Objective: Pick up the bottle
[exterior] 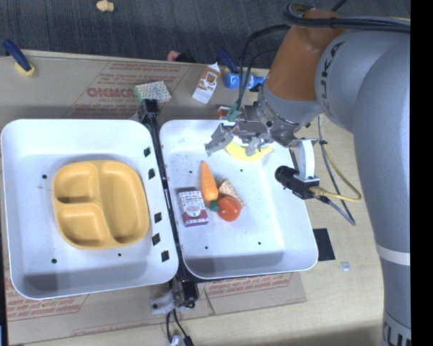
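Note:
A small flat bottle with a red label [193,207] lies in the right bin [289,244], left of centre. An orange carrot [208,182] and a red tomato [229,208] lie just to its right. My gripper [237,143] hovers over the far part of the right bin, above a yellow object [245,152] that shows between its fingers. The gripper is open and well apart from the bottle, up and to the right of it. Nothing is lifted.
The left bin [22,193] holds a yellow divided tray [101,202]. A beige piece [229,190] lies by the tomato. Small packets [153,90] and a carton [206,83] lie on the cardboard behind the bins. A black cable fitting [294,182] hangs at the right bin's right side.

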